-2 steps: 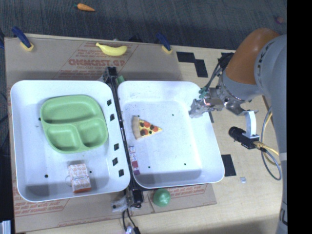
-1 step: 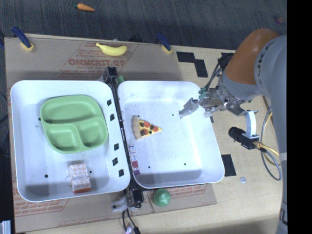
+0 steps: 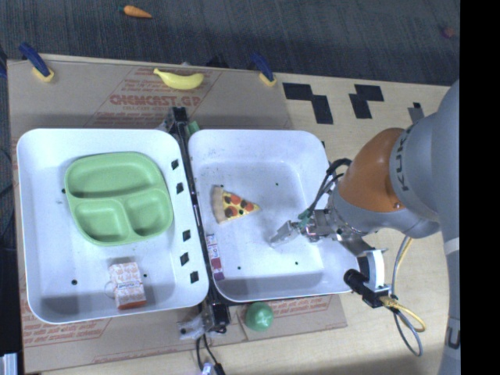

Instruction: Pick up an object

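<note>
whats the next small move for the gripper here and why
Probably slide the gripper toward the left, over the pizza slice, then descend. It sits low in the right bin with nothing between its fingers, and the slice is the closest object.

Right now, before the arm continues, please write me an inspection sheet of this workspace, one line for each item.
Surface: cardboard-covered bench carrying a left bin and a right bin side by side, held by blue clamps.
Job's things: pizza slice toy in the right bin; green divided tray and a small snack packet in the left bin.
Clutter: yellow banana on the cardboard behind the bins; green ball in front of the right bin.
Grippers: gripper low in the right bin, right of the pizza slice, apart from it, nothing seen between its parts.
Cables: black cable and yellow cable by the wrist.
Surroundings: dark carpet with an orange object.
</note>
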`<state>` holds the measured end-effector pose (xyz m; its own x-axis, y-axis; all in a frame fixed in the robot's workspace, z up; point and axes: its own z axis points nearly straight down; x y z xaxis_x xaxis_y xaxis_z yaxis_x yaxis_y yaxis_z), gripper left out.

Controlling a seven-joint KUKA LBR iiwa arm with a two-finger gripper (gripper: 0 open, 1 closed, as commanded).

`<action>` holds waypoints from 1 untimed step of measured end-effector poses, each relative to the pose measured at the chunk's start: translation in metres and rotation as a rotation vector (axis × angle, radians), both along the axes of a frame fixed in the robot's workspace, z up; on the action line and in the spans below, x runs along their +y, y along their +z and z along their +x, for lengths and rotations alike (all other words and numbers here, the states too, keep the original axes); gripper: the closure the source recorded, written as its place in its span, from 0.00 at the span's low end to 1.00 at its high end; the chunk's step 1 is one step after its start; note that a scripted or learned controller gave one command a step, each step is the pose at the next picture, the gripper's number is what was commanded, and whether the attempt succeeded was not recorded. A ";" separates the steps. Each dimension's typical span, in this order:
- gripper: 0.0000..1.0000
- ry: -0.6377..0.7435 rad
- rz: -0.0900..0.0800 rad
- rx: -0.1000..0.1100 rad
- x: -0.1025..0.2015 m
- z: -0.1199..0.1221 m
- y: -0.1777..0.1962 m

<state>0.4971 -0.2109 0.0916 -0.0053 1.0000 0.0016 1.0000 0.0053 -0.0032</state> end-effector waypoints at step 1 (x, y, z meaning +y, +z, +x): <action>0.00 -0.001 0.000 -0.002 0.000 0.060 0.000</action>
